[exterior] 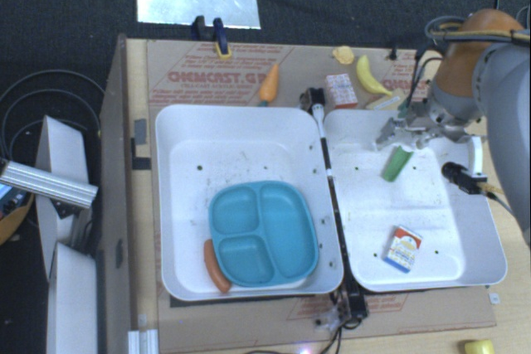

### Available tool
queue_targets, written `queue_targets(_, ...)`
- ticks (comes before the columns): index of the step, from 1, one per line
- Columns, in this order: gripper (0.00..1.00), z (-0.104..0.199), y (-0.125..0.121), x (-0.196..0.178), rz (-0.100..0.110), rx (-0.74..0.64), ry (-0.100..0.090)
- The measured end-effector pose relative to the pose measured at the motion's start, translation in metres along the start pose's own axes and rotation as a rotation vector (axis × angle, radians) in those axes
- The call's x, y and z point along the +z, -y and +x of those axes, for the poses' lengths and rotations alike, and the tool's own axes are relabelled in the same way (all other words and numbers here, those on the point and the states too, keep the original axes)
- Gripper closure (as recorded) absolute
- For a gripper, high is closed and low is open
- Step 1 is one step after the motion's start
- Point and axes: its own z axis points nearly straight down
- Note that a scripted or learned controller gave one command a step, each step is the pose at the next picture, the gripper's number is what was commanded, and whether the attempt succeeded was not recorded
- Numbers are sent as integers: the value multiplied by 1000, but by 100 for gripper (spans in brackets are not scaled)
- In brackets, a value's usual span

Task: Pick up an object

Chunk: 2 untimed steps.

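In the right bin [473, 261] a green cylinder [395, 165] lies tilted near the far wall. My gripper [406, 134] hangs just above its upper end, very close to it, and whether it touches is unclear. A small white, orange and blue box [403, 248] lies nearer the front of the same bin. The left bin [178, 178] holds a blue divided plate [263, 233], with an orange sausage [216, 266] along the plate's left front edge.
Behind the bins, on the cardboard, lie a carrot [268, 84], a small pink-white box [341, 89], a banana [371, 77] and a pale yellow piece [343, 55]. The grey arm [498, 87] crosses the right bin's far right corner. A ridge [328, 170] divides the bins.
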Motion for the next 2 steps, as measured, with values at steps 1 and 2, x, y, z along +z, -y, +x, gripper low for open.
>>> queue_targets(1, 0, 28, 37, 2, 13, 3, -5)
queue_targets(2, 100, 27, 35, -10, 7, 0, -3)
